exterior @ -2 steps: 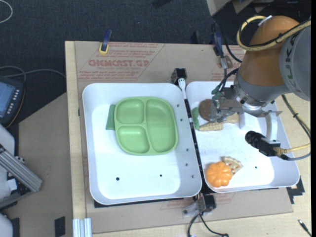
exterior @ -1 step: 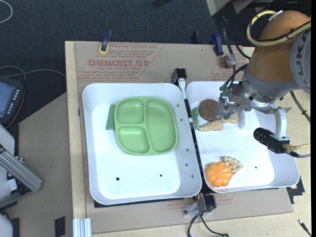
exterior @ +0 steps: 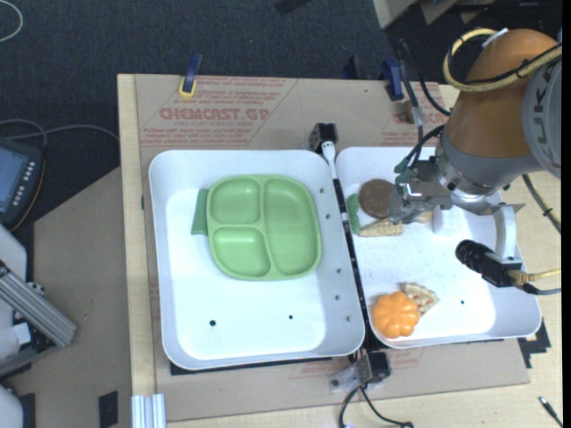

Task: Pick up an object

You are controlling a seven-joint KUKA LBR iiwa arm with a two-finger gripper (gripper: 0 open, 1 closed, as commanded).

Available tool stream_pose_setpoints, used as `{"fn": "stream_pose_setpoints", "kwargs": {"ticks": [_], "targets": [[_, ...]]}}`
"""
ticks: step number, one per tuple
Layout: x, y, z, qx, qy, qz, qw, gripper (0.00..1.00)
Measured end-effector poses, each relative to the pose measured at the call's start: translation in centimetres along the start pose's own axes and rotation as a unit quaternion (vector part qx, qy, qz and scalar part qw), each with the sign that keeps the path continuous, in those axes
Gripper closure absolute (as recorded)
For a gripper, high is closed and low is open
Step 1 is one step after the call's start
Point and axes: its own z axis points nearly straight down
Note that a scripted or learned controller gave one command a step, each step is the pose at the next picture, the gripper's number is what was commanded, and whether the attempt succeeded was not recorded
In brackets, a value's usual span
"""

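One orange pumpkin (exterior: 395, 316) sits at the near edge of the right bin (exterior: 500, 319), with one tan piece (exterior: 419, 294) touching its far-right side. Further back in the same bin: one brown disc (exterior: 376, 199), one pale cob (exterior: 379, 230) just in front of it, one small green scrap (exterior: 353, 210) against the left wall. Arm's gripper (exterior: 416, 201) hangs just right of the disc, over the cob's right end; can't tell if it's spread or pressed together. Left bin (exterior: 241, 319) holds one green plate (exterior: 264, 226) with three compartments. Two bins total on the surface (exterior: 223, 114).
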Motion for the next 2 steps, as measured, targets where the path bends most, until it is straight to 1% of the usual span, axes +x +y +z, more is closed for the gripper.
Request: {"fn": "stream_pose_setpoints", "kwargs": {"ticks": [1,2], "targets": [[0.5,1.8,-0.1,-0.003,0.000,-0.001,1.0000,1.00],[-0.4,0.3,-0.1,0.000,0.000,0.000,1.0000,1.00]]}}
